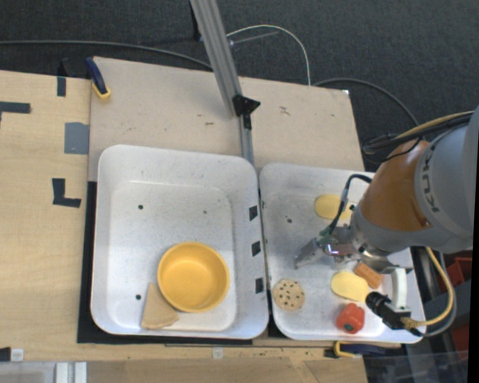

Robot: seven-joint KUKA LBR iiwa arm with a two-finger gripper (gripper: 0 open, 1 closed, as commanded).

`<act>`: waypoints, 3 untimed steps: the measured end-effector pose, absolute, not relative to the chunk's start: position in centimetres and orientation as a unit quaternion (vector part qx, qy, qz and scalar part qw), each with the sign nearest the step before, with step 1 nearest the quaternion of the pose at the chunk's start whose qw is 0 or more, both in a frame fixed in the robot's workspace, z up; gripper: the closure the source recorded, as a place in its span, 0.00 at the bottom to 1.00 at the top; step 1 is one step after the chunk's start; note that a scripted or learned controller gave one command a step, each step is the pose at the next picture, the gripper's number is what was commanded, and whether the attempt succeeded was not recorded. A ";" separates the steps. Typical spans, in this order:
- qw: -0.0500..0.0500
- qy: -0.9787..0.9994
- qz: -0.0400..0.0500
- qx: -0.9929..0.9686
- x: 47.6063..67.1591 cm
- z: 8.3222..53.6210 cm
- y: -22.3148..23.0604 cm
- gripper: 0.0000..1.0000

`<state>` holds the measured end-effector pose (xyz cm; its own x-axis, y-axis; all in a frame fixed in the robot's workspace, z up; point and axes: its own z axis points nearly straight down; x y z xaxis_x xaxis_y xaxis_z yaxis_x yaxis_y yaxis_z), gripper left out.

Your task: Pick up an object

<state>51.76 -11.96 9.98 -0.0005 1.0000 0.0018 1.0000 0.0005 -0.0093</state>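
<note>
My gripper (pixel 312 251) hangs low over the middle of the right bin (pixel 288 189), with the grey arm and its orange band coming in from the right. A round chocolate-chip cookie (pixel 288 294) lies just below and left of it. A pale yellow rounded piece (pixel 328 206) sits above it, near the wrist. To its lower right lie a yellow oval piece (pixel 347 286), a small orange block (pixel 369 275) and a red piece (pixel 350 317). I see nothing held in the gripper.
The left bin (pixel 127 189) holds a yellow bowl (pixel 192 276) and a tan wedge (pixel 159 314) at its front. A slanted metal pole (pixel 222 58) rises behind the bins. Cables trail at the right bin's front right corner.
</note>
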 end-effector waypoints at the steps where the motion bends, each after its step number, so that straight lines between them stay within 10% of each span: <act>1: 0.002 -0.708 0.001 -0.706 51.9 11.3 -11.9 1.00; 3: -0.002 -0.708 -0.001 -0.706 52.7 22.1 -12.1 1.00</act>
